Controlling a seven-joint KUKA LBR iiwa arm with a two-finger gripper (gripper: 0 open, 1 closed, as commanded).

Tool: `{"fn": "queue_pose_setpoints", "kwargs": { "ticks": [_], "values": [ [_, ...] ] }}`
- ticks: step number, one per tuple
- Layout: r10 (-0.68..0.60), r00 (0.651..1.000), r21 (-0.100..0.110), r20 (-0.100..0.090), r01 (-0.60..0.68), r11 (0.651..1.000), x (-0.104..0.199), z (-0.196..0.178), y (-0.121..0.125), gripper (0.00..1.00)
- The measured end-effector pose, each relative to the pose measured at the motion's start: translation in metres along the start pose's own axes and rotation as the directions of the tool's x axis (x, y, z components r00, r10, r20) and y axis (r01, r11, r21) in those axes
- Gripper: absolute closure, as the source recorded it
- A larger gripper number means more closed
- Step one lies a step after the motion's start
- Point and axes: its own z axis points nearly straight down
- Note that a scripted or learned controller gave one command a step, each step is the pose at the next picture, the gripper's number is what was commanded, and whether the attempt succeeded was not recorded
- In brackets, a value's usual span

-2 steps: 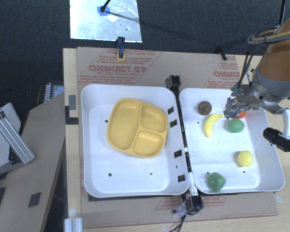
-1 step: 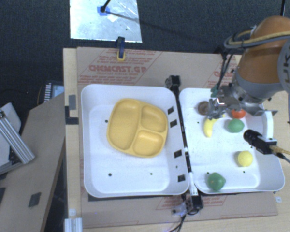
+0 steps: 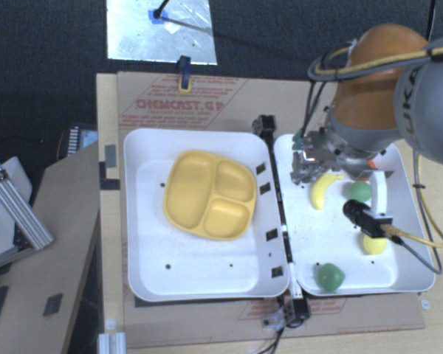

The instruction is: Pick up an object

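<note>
Green ball point(image 3: 329, 276): you see it nearest you, close to the front edge of the right bin point(image 3: 354, 282), towards that bin's front-left corner, apart from everything else.
Banana point(image 3: 322, 189): it lies in the back-left part of the right bin, just beside the gripper point(image 3: 307, 169) and partly under it; you cannot tell whether they touch.
Gripper: it hangs low over the right bin's back-left area, next to the banana's upper end. You cannot tell from this view how the jaws stand.
Green round thing point(image 3: 358, 192): it sits near the middle of the right bin, just right of the banana, partly behind the arm's fittings.
Lemon point(image 3: 373, 244): you find it towards the right bin's right edge, partly covered by a black part with a yellow cable.
Arm point(image 3: 399, 80): grey with an orange band, it reaches in over the right bin's back-right corner.
Yellow divided plate point(image 3: 209, 194): it rests in the middle of the left bin point(image 3: 144, 271), tilted a little askew to the bin's edges.
</note>
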Motion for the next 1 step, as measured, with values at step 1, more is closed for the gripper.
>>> {"fn": "queue_pose_setpoints", "kwargs": {
  "ticks": [1],
  "values": [
    [-0.001,1.0,0.001,-0.001,0.001,1.0,0.0548,0.0146,-0.0131,1.0]
  ]
}}
